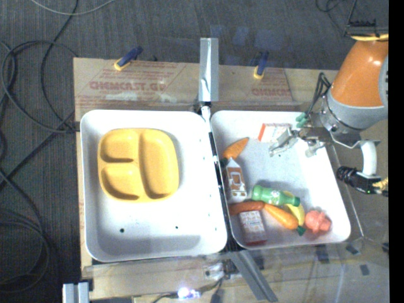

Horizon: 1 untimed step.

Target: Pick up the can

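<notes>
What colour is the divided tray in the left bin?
Yellow. The tray shows best in the camera view.

Two white bins (pixel 151 245); one yellow tray (pixel 139 164); two carrots (pixel 235 148).

My lab bench (pixel 95 81), cardboard clamped under two white bins (pixel 88 188), loose cables (pixel 25 106) on grey carpet, toy food (pixel 278 197) for my test runs
</notes>
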Tool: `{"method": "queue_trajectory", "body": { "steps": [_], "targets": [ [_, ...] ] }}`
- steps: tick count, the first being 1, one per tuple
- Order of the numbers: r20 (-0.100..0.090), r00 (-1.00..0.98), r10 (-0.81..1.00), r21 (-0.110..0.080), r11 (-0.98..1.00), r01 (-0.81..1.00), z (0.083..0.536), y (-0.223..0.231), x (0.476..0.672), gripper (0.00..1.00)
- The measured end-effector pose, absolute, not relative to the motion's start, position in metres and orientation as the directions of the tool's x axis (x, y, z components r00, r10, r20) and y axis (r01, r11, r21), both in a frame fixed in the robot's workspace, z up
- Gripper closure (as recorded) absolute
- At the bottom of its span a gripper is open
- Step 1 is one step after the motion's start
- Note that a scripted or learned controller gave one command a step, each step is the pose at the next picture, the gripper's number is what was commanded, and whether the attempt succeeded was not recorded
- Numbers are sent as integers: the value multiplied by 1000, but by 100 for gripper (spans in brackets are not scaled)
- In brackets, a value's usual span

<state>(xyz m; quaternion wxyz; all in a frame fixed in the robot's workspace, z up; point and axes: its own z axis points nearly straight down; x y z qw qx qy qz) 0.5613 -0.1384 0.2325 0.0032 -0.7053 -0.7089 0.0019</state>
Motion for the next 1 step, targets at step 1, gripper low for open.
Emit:
{"method": "queue_trajectory", "body": {
  "steps": [1],
  "targets": [
    [2,34,999,-6,-34,999,94,-183,553,0]
  ]
}}
